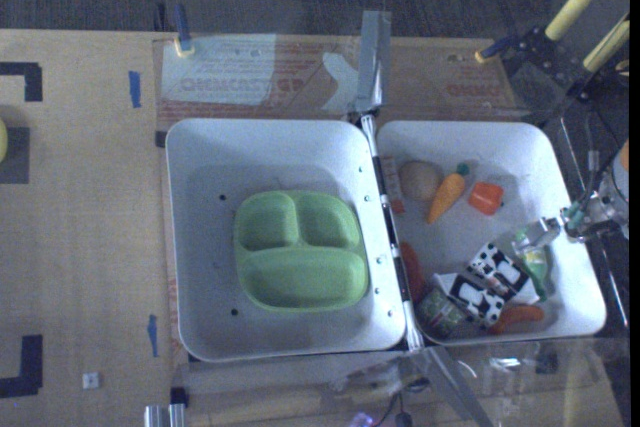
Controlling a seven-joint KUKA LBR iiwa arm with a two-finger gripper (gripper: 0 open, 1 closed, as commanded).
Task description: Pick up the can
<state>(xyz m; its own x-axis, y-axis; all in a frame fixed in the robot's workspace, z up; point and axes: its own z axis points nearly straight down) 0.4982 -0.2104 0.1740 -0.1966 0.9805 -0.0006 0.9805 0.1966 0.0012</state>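
Lying nearest the camera, at the near edge of the right bin [575, 177], is the can [440, 310], a dark greenish cylinder tipped on its side in the bin's near-left corner, well apart from the gripper [560, 227] and down-left of it. The gripper is hanging over the right bin's right side, and whether it is gripping anything is not something I can tell, since it is showing as a small, blurred metallic shape. Between the gripper and the can, a black-and-white patterned carton [487, 282] is lying at a slant, touching the can's right side. Just beside the gripper, below and left of it, a green packet [536, 265] is resting against the carton's far end, and a red-orange item [518, 317], possibly a pepper, is lying below that. Farther left of the gripper and above its level, an orange cup-like piece [486, 197], a toy carrot [447, 197] and a tan rounded object [420, 180] are sitting in a row. Well left of the gripper, a green divided plate [298, 250] is lying flat in the left bin [200, 165].
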